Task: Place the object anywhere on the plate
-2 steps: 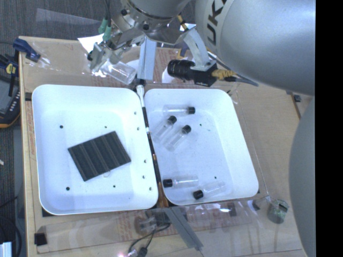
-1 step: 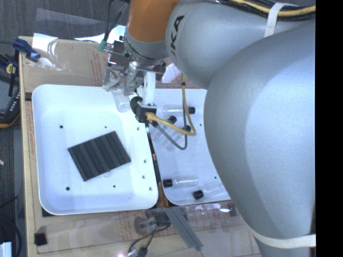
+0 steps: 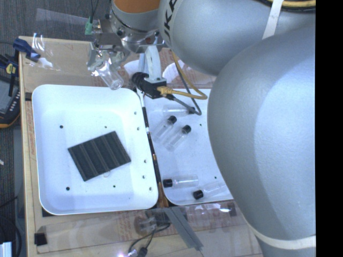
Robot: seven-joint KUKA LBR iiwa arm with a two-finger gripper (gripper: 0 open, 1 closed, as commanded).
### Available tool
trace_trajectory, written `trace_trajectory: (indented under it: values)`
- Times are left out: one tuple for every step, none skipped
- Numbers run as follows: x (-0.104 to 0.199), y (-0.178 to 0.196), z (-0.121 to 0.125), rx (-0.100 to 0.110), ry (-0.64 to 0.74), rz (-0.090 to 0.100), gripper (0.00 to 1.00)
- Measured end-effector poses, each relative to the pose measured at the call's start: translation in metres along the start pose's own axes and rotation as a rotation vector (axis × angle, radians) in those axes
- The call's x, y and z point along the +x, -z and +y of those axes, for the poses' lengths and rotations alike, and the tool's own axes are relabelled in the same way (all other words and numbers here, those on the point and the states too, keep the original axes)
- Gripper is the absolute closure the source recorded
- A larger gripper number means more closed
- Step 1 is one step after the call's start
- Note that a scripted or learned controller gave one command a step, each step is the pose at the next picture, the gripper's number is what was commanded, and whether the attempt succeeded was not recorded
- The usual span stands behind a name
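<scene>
Camera view: the arm (image 3: 257, 90) hides much of the right bin (image 3: 185, 159), and the gripper (image 3: 107, 71) grasps a clear vial (image 3: 110, 78) above the left bin's (image 3: 48, 143) far edge.

A dark grey ribbed plate (image 3: 99, 155), rectangular and lying flat, sits turned at a slant near the middle of the left white bin (image 3: 48, 106). Several clear vials with black caps lie on their sides in the right bin (image 3: 206, 162): two close together near its middle (image 3: 177, 135), and two more near its front edge (image 3: 182, 182). Another clear vial (image 3: 110, 75) hangs tilted above the far edge of the left bin.
</scene>
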State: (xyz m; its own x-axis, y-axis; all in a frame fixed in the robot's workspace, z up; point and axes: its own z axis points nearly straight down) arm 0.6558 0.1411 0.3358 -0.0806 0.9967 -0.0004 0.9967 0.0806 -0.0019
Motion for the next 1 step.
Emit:
trace_trajectory:
  values:
    - [-0.0329,-0.0815,-0.037,0.004,0.234,0.0,1.0]
